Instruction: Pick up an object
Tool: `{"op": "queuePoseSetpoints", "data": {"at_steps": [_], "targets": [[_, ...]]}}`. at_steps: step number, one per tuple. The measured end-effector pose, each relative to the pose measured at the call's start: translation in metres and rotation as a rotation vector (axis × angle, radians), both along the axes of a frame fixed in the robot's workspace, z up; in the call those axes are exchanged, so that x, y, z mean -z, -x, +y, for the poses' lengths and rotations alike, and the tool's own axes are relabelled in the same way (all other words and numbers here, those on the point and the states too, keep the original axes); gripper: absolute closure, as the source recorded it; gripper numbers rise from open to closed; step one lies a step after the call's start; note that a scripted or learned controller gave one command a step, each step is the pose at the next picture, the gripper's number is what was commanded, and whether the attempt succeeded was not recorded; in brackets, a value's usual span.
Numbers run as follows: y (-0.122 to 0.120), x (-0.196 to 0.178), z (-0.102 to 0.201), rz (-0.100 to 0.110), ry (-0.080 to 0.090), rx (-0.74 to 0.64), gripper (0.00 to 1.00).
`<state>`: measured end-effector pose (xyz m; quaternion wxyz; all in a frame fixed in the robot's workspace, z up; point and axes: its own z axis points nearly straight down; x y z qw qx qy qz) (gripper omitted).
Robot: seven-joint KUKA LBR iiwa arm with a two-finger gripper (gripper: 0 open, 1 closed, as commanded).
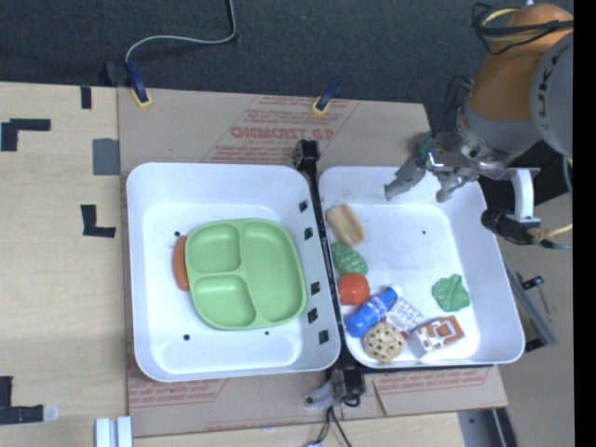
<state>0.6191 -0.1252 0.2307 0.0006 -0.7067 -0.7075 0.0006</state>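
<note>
My pincer (424, 181) hangs in the upper right of the frame, over the far rim of the right bin (484, 250), with its two fingers (402, 182) spread apart and nothing between them. My grey arm with its orange band (507, 73) comes in from the right edge above it.

The things I could take all lie in the right bin. A tan bread roll (345, 223) sits near the bin's upper left corner, just beside the divider between the two bins. Below it is a dark green leafy piece (347, 258), and touching that from below, an orange-red round toy like a tomato (353, 289). A blue bottle (371, 312) lies tilted next to the tomato, and a round cookie (383, 342) rests at the bin's lower edge, just under the bottle. To the right of the cookie is a small red and white carton (436, 334). A light green lettuce piece (452, 292) lies apart from the rest, toward the bin's right side.

In the left bin (149, 277) a green divided plate (245, 273) takes up the middle, with an orange carrot-like piece (179, 262) tucked against its left edge, partly under it.

Both bins stand on a cardboard sheet (233, 128) on the bench.
</note>
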Motion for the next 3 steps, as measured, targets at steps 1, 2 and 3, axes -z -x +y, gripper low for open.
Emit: {"op": "queuePoseSetpoints", "data": {"at_steps": [1,2,3], "targets": [[0.009,0.08,0.031,0.004,-0.001,0.0,0.0],[0.01,0.13,0.03,0.002,0.0,0.0,0.0],[-0.031,0.145,0.023,-0.003,0.0,-0.001,0.0]]}}
